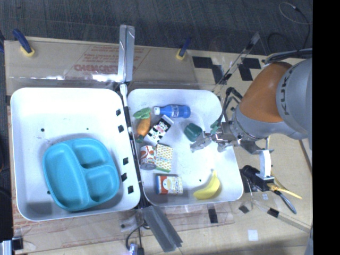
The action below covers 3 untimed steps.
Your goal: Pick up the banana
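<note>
The yellow banana (208, 187) lies in the front right corner of the right bin (234, 182), curving up toward the right wall. My gripper (210, 142) hangs over the bin's right half, above and behind the banana and well apart from it. Its two fingers stand spread, and nothing is between them. The grey arm with its orange band (265, 97) reaches in from the right.
The right bin also holds a blue bottle (172, 111), a teal object (192, 130), a carrot (143, 126), a black-and-white box (159, 129), patterned packets (163, 157) and a red-and-white carton (169, 184). The left bin (32, 110) holds a blue divided tray (82, 171).
</note>
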Motion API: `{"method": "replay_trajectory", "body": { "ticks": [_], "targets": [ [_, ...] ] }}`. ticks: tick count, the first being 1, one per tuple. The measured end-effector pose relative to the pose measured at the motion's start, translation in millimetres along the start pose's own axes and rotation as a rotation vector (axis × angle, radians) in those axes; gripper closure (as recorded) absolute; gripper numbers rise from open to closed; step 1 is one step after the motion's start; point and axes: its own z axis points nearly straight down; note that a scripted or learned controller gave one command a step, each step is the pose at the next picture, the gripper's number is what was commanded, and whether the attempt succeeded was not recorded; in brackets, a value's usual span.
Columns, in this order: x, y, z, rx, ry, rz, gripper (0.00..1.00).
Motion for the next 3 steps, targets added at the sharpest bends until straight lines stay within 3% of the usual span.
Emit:
{"method": "replay_trajectory", "body": {
  "ticks": [1, 2, 3],
  "targets": [
    [44.7, -8.4, 35.4, 0.0, 0.0, 0.071, 0.0],
    [44.5, -8.5, 35.4, 0.0, 0.0, 0.072, 0.0],
    [-5.7, -43.2, 59.5, -0.002, 0.001, -0.214, 0.0]
  ]
}}
